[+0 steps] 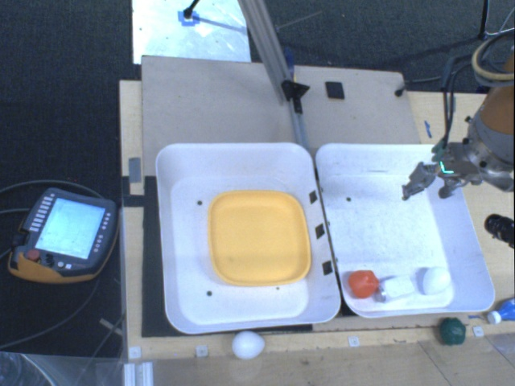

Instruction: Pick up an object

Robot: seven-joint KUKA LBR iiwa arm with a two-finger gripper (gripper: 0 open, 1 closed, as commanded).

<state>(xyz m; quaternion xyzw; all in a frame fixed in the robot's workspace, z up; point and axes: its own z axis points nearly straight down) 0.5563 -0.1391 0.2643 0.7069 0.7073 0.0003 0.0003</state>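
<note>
Nearest us, a white egg [248, 345] lies on the worktop [338, 356] outside the right bin [475, 248]. Inside its near edge sit a red ball [362, 283] and white ball [435, 280]. Farther back our claw [428, 182] hovers released, holding nothing; picking remains undone.

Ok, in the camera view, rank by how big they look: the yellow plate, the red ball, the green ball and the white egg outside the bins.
Largest to smallest:
1. Yellow plate, by far.
2. White egg and red ball look about alike; I won't rank them.
3. Green ball, slightly smaller.
</note>
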